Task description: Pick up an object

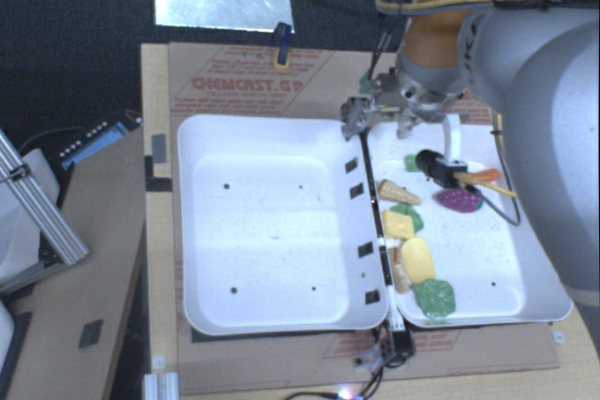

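We spotted the gripper (380, 115) over the back rim of the right bin (492, 267) — a blurry metal tangle, so we couldn't tell whether it was open or closed. Loose in that bin, along the divider, lay knobbly purple grapes (459, 199), a tan wedge (398, 193), a smooth yellow lump (418, 259) and a crinkly green leaf (436, 297).

Grey arm (539, 51) from right, tool (359, 120) angled down-left
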